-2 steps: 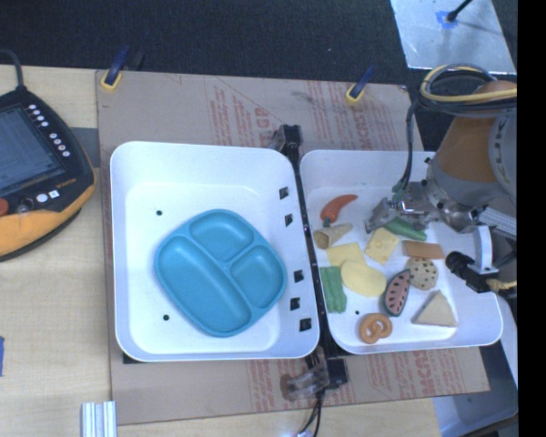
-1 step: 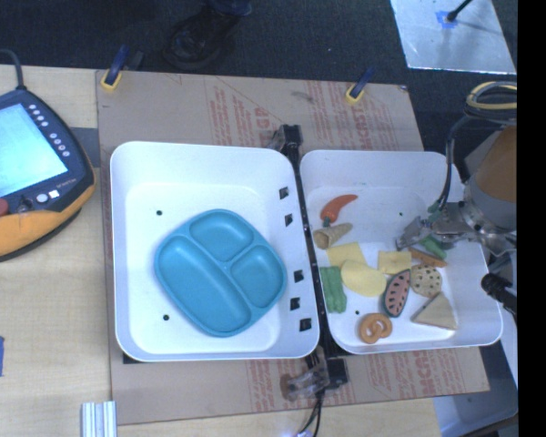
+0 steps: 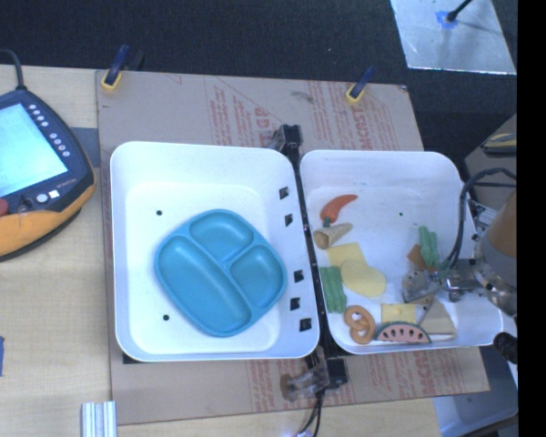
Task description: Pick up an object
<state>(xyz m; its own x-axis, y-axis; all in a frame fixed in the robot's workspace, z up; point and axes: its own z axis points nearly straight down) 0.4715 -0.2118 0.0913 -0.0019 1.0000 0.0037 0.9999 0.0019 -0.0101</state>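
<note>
Down at the right side of the right bin (image 3: 382,167) my gripper (image 3: 425,287) hangs low over the toy food, and I cannot tell its state, because the metal parts blur together against the white floor. Nothing is visibly held. Just beside it lie a green bean pod (image 3: 428,244) and a pale yellow cheese wedge (image 3: 439,320), with a watermelon slice (image 3: 401,334) at the near wall. Further left in the same bin sit a pretzel (image 3: 358,320), a yellow chip-like piece (image 3: 365,279), a dark green strip (image 3: 333,288), a tan cone-shaped piece (image 3: 329,236) and an orange-red chili pepper (image 3: 338,207), all small, matte and loosely scattered, some touching. The left bin (image 3: 136,167) carries a blue divided plate (image 3: 220,271) with three compartments, lying flat. Both bins rest side by side on a brown cardboard sheet (image 3: 255,107) pinned at its far edge by two yellow-tipped clamps (image 3: 115,68), over a light wooden bench (image 3: 36,335). At the bench's left end a teach pendant (image 3: 27,167) lies with its screen lit. Beyond the bench the floor is dark carpet (image 3: 255,16).
</note>
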